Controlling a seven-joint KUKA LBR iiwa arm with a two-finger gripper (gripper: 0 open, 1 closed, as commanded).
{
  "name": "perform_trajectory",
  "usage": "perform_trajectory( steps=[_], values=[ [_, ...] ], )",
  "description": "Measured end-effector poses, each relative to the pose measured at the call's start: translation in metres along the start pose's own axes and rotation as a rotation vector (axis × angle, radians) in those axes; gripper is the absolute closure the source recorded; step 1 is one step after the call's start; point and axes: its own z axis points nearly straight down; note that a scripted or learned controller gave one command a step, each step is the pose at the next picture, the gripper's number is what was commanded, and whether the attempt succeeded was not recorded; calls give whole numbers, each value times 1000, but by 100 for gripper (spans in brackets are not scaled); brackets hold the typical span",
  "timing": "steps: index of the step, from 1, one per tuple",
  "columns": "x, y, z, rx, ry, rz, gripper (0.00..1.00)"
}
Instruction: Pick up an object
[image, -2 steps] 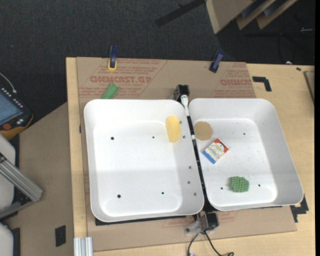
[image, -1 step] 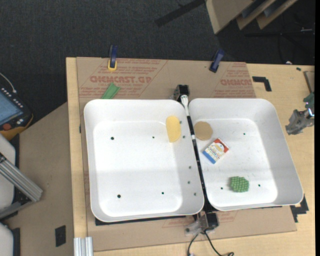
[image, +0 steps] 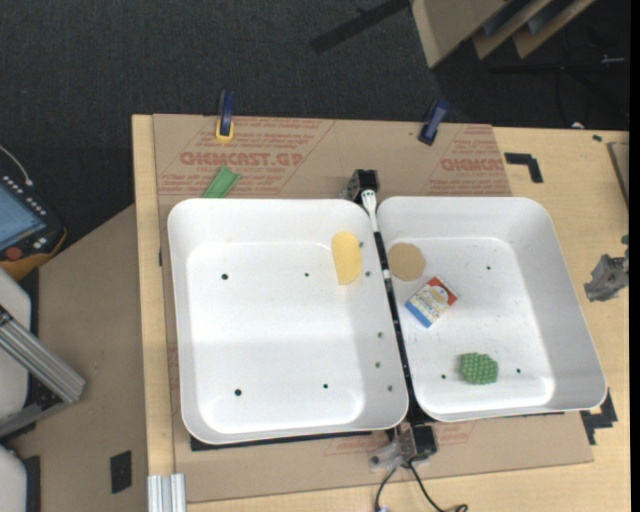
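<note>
Counting four objects: one yellow piece (image: 346, 258), tan disc (image: 406, 262), packet (image: 431, 302), green ball (image: 478, 368).

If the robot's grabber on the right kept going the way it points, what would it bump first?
Probably the right bin's rim. The gripper sits just outside it, seemingly aimed left; beyond lies the small packet. Its height is unclear, so it may pass above.

cardboard-topped bench (image: 300, 150): 2 white bins (image: 200, 300) side by side.
</note>
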Motion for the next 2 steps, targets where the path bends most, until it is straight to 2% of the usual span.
perform_trajectory(
  steps=[1,2],
  values=[
    [54,15,-53,-12,-3,-9,100],
    [20,1,-17,-1,-1,0,100]
  ],
)
